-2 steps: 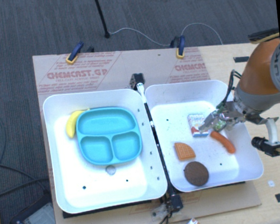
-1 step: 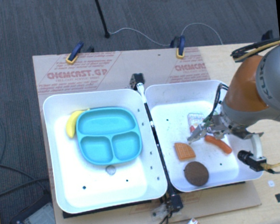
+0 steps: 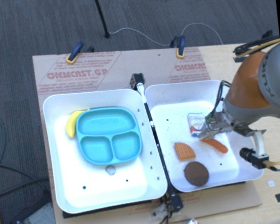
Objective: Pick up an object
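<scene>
The right bin (image 3: 165,101) holds several small items. An orange-red carrot-like piece (image 3: 217,146) lies right of centre. A white and red packet (image 3: 196,121) sits above it. An orange waffle-like wedge (image 3: 184,151) and a brown round cookie (image 3: 196,173) lie toward the front. My gripper (image 3: 209,133) is low in this bin, right at the upper-left end of the carrot-like piece and just below the packet. The arm's orange band (image 3: 250,84) rises behind it at the right and hides part of the bin's right side.
In the left bin (image 3: 68,187) lies a blue three-compartment tray (image 3: 109,135), with a yellow banana (image 3: 71,124) at its upper-left edge. Between the two bins runs a black divider bar (image 3: 151,128). Blue and yellow clamps and cables sit behind the bins on the board.
</scene>
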`<action>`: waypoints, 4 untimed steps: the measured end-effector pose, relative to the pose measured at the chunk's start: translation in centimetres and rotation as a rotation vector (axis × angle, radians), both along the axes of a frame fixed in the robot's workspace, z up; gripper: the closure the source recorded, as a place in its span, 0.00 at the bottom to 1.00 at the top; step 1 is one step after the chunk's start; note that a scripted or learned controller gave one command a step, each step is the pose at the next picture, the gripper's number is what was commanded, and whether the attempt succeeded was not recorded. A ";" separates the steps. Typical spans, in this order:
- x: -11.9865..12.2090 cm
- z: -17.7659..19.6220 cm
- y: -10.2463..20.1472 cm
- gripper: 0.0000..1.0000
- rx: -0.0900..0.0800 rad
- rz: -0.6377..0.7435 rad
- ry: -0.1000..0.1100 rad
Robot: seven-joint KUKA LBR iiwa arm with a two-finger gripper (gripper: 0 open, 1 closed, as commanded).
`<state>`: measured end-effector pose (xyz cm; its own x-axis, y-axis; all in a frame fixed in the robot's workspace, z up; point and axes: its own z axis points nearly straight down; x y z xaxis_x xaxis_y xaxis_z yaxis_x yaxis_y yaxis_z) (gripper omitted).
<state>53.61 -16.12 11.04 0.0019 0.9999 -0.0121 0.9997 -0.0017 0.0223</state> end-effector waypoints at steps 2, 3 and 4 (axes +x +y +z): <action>-1.2 -2.3 5.1 0.00 0.008 0.000 0.015; -4.9 -2.2 6.3 0.00 0.007 0.001 0.009; -4.8 -1.1 6.3 1.00 0.009 0.001 0.009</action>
